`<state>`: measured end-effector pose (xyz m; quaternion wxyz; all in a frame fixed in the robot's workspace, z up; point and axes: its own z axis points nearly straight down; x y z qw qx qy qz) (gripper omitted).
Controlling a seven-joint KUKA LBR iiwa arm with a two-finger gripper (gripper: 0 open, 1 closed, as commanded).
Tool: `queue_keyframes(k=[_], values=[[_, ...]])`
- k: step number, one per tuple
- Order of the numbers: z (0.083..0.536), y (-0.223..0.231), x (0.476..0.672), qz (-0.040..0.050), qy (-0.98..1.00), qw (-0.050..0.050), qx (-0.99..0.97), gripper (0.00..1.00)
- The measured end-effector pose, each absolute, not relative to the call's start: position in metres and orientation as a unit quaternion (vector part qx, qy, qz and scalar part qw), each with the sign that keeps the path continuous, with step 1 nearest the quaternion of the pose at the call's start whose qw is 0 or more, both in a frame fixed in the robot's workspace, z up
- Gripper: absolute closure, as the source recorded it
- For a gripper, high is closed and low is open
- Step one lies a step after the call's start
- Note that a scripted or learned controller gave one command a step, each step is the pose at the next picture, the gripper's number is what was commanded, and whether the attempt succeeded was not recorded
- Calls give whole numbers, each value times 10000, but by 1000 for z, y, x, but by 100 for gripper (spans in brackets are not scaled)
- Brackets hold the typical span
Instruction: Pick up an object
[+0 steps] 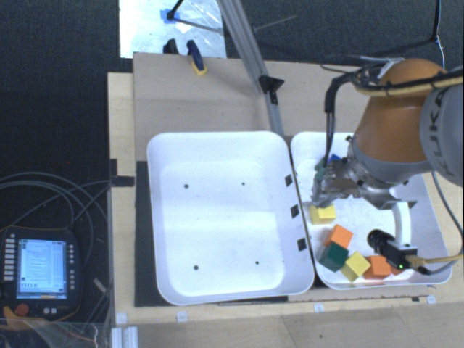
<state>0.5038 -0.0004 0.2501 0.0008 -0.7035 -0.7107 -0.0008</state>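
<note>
The gripper (323,194) hangs low in the right bin (428,263), just above a yellow block (322,213). Its finger spread cannot be told (the wrist hides it). Other blocks (341,246) cluster nearby.

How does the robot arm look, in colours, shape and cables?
The arm is grey and rounded, with a broad orange band above the wrist. Thin black cables loop along it. The hand is a small dark metal part.

Bright, even overhead light washes the two white bins (217,216) nearly featureless, a shiny sheet (170,17) at the top glares, shadows under the arm (395,122) stay soft, and the whole view is slightly grainy and soft.
</note>
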Motion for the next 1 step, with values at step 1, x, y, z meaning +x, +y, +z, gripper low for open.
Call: queue_keyframes(k=[1], values=[[240,50,506,-7,-7106,8,-7036,100]])
